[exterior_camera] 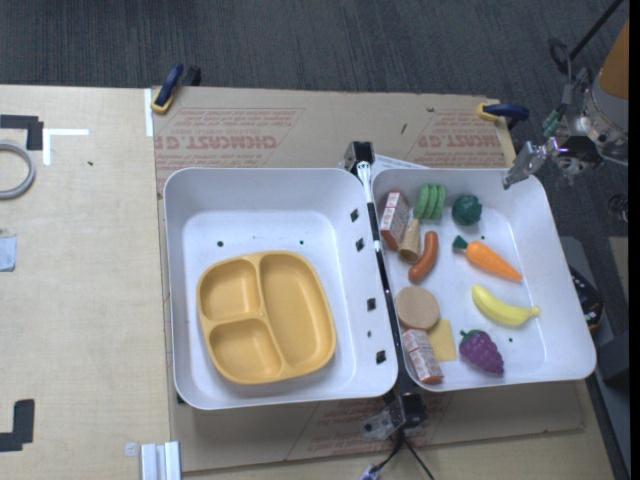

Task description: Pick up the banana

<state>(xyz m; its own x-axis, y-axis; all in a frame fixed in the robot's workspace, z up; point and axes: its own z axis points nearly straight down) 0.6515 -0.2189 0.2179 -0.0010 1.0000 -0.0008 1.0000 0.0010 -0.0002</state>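
Note:
The yellow banana lies in the right bin, toward its right side, between the carrot above it and the purple grapes below it. My gripper hangs over the bin's far right corner, well away from the banana, with nothing seen in it. The arm enters at the right edge of the view.
The right bin also holds a dark green vegetable, a light green one, a sausage, a brown disc, a cheese slice, a can and a small carton. A yellow divided plate sits in the left bin.

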